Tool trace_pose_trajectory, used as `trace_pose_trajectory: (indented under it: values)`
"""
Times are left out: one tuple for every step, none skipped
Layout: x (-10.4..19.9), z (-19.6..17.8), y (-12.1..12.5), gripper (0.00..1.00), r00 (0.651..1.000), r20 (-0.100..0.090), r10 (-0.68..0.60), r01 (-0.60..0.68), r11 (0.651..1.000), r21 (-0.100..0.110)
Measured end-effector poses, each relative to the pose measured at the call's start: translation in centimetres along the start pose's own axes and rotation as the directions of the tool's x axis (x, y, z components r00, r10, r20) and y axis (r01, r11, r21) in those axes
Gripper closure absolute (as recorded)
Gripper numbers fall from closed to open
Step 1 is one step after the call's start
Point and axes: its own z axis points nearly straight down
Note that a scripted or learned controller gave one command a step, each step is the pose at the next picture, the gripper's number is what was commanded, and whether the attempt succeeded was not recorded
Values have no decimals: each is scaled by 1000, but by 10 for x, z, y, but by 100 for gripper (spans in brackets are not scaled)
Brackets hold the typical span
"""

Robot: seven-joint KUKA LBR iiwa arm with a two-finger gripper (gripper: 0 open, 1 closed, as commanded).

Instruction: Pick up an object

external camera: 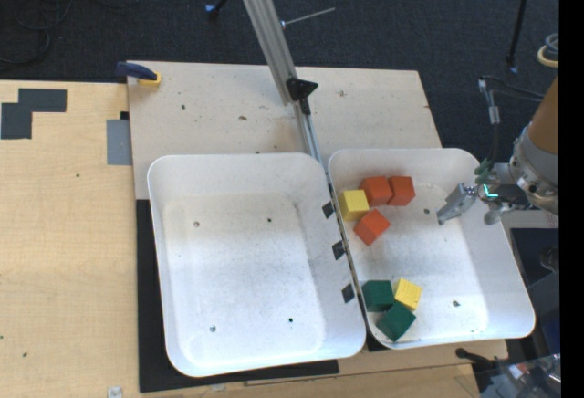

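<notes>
The gripper [451, 208] hangs over the right part of the right bin [493, 296], reaching in from that bin's right rim; whether it is apart or together cannot be told, and nothing shows clamped in it. All the blocks lie in this same bin, to the gripper's left. Nearest are two orange blocks [388, 190] touching side by side near the bin's far wall, with a yellow block [355, 202] just beside them toward the divider between the bins. A third orange block [371, 226] sits just below these, apart from the gripper. Further toward the bin's near rim, well apart from the gripper, a dark green block [379, 295], a second yellow block [408, 293] and another green block [397, 322] crowd together, touching. The left bin [182, 195] stands beside the right bin on the desk [64, 232].
</notes>
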Motion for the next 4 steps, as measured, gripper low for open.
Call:
trace_pose_trajectory:
  values:
    - [-1, -2, 1, 0, 1000, 1, 2, -2, 1000, -4]
    - [-2, 62, 3, 0, 1000, 0, 1, -1, 1000, 2]
    - [3, 118, 12, 0, 1000, -1, 1, -1, 1000, 1]
    - [4, 144, 12, 0, 1000, 2, 4, -4, 1000, -5]
